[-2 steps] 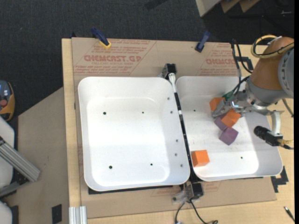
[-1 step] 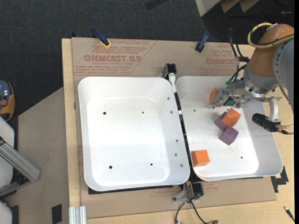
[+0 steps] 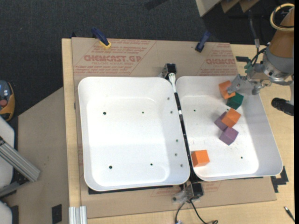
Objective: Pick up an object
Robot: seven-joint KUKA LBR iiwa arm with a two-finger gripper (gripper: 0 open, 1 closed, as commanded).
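Now my end effector (image 3: 238,82), whose state I cannot tell, hangs by an orange block (image 3: 225,88) and a green block (image 3: 235,101) in the right bin (image 3: 266,125).

You see the arm (image 3: 283,36) at the right edge, with a rounded orange-tan band above the wrist and a pale ring at its top. Below the band sits a grey, disc-like wrist flange (image 3: 279,71). A thin dark cable (image 3: 256,55) runs down beside it toward the tool. The gripper (image 3: 243,80) is a small grey metal assembly with a touch of green on its body; its finer details are too small to tell.
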